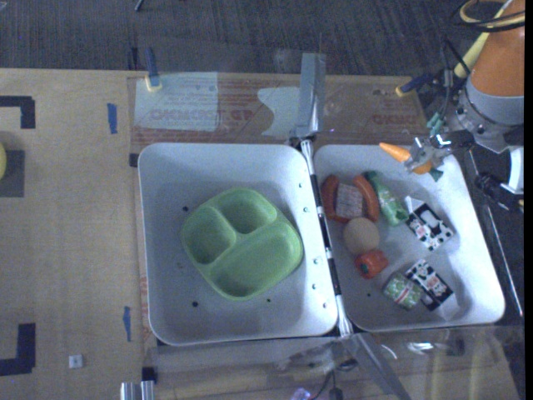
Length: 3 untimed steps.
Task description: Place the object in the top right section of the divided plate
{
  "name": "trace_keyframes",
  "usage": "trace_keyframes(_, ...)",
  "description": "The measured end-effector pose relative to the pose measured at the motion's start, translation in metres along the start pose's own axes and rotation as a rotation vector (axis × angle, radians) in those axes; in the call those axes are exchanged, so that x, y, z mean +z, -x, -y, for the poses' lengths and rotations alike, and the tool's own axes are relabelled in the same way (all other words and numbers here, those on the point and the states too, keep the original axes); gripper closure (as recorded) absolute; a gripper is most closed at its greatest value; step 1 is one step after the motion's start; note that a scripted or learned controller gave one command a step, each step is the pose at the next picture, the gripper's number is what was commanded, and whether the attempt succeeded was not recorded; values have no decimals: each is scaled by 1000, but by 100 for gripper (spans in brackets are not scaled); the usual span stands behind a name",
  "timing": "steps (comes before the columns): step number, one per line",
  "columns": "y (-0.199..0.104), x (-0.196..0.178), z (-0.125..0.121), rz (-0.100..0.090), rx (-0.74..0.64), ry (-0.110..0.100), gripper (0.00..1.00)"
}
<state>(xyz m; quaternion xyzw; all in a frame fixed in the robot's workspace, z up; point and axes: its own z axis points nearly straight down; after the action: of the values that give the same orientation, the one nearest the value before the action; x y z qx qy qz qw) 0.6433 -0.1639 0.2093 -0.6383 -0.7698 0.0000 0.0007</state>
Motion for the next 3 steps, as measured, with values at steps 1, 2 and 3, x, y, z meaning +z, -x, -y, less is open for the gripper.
trace_keyframes(1,-68,16,18,-1,-68,-4,100)
trace_keyframes(2,-112,3,-45,1,-124,-1,100)
trace_keyframes(3,-157,26,-22,-1,-501,-2,100)
